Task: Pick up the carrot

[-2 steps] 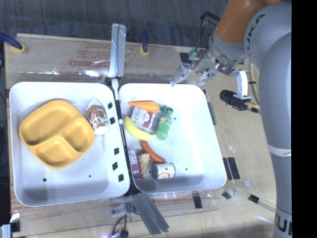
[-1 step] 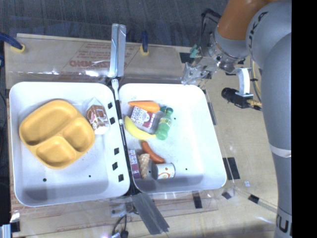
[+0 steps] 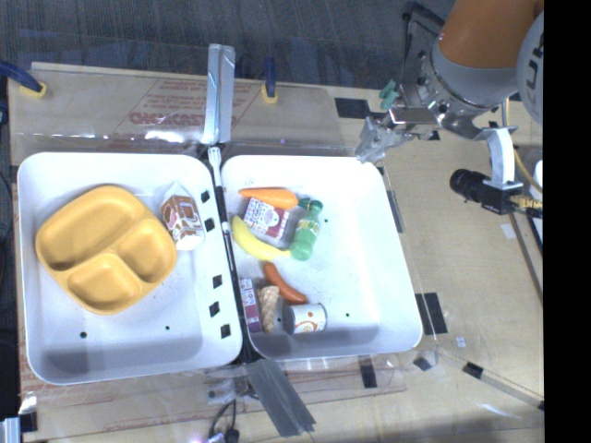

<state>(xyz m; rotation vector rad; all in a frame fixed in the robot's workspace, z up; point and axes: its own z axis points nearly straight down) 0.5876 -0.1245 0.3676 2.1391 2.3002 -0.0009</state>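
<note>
An orange carrot lies near the back left of the right bin, just above a dark red packet. My gripper hangs over the back right corner of that bin, well to the right of the carrot and apart from it. Nothing shows between its fingers.
In the right bin lie a green bottle, a banana, a sausage, a small can and a wrapped snack. The left bin holds a yellow divided plate and a packet. A divider bar stands behind the bins.
</note>
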